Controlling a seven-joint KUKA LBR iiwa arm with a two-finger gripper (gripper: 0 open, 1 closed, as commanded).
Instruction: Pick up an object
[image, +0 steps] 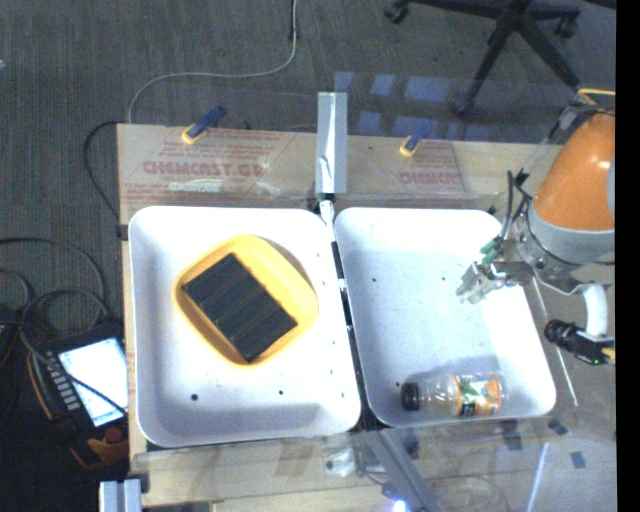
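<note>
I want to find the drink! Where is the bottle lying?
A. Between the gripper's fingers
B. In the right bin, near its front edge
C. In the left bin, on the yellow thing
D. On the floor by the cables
B: the bottle lies on its side near the front edge of the right bin, apart from the gripper and the yellow dish.

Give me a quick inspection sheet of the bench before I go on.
Surface: left bin and right bin side by side on the bench.
Job's things: yellow dish with a dark ridged insert in the left bin; bottle lying on its side at the right bin's near edge.
Clutter: blue and yellow clamps on the far board.
Gripper: gripper over the right bin's right side, apart from the bottle.
Cables: thin cable on the floor.
Surroundings: carpet, chair base, tablet.
</note>
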